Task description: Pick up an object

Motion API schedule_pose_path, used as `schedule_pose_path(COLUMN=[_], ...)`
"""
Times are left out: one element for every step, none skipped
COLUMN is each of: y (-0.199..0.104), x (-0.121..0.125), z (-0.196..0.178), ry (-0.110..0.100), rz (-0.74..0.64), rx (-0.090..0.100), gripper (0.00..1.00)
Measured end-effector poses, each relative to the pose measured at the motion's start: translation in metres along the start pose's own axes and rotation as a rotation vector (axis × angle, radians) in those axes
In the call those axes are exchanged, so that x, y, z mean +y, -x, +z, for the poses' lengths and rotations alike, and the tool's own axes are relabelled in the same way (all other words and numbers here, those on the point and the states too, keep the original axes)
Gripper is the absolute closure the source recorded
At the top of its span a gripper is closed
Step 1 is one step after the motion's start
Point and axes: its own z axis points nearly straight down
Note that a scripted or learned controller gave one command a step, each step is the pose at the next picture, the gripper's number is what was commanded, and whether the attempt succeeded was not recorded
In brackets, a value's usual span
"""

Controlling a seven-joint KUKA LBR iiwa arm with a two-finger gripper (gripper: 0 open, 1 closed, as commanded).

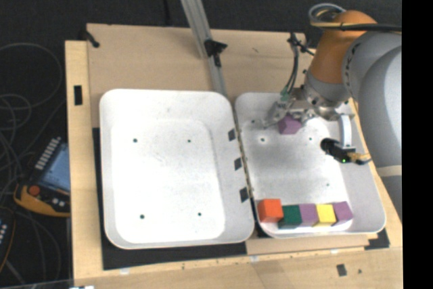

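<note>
My gripper (291,116) hangs over the far part of the right bin (298,172), under the arm's orange band. A small purple block (291,124) sits between its two fingers, which are shut on its sides. I cannot tell whether the block touches the bin floor. Along the right bin's near edge stands a row of blocks: orange (271,209), green (291,215), purple (308,214), yellow (327,214) and another purple (342,210).
The left bin (166,166) lies beside the right one, their rims touching in the middle. A slanted metal pole (196,17) rises behind the bins. The grey arm body (379,98) overhangs the right bin's right side.
</note>
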Motion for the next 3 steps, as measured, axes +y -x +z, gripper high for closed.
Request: schedule_pose_path(y=[0.003, 0.052, -0.030], x=[-0.002, 0.005, 0.000], z=[-0.011, -0.090, -0.138], ry=[-0.002, 0.003, 0.000], rz=[0.001, 0.007, -0.004], rx=[-0.003, -0.004, 0.003], gripper=[1.00, 1.00, 1.00])
